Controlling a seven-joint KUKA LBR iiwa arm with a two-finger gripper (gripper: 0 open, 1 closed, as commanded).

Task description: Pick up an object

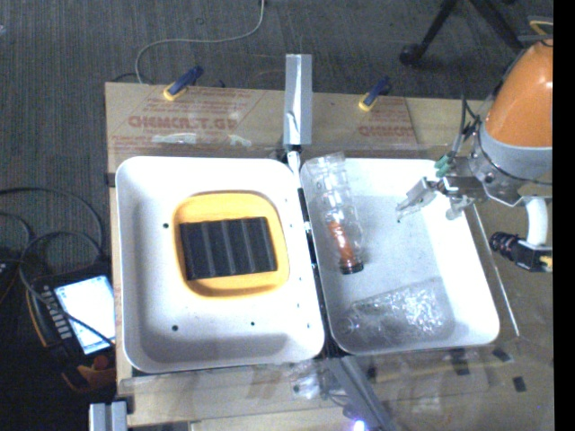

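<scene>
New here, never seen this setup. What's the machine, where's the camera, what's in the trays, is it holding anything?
One fixed camera looks down at a slant on a bench. The grey arm with the orange band, coming in from the right, is a KUKA robot arm; its two-finger gripper hangs over the right bin with nothing visible between its fingers. The right bin holds a clear plastic bottle with something orange inside, plus a crumpled clear bag. The left bin holds a yellow-rimmed object with a dark ribbed top.

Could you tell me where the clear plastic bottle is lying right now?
The clear plastic bottle lies in the right bin, along its left wall, above the crinkled clear bag.
</scene>
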